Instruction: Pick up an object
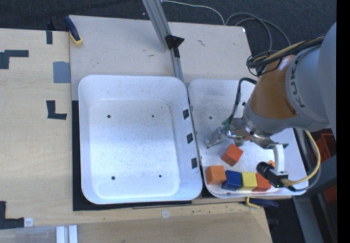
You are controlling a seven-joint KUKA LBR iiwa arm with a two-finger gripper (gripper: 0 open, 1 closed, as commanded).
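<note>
Nearest the lens, along the near wall of the right bin (pixel 216 91): a row of small blocks – an orange block (pixel 215 173), a blue block (pixel 233 179), a yellow block (pixel 249 180) and a red-orange block (pixel 262 184), packed side by side and touching.

Just behind that row, the gripper (pixel 217 137), low over the bin floor, metal fingers pointing toward the left bin (pixel 131 138). Fingers too small and blurred to judge – cannot tell how far apart, and nothing visibly held between them. Close beside the gripper on its near side, a loose tilted orange cube (pixel 232 155), apart from the row and seemingly free of the fingers, though the gap is hard to read.

Farther out, the orange band (pixel 270 91) and grey arm (pixel 311 88) covering the right bin's far right corner and cut off by the frame. A black-and-white fitting (pixel 272 171) with a yellow cable overlapping the bin's right rim, hiding part of the red-orange block.

Beyond, a wooden bench (pixel 33 143) with dark tape marks, a slanted metal rail (pixel 156 9) and loose wires on dark floor.
</note>
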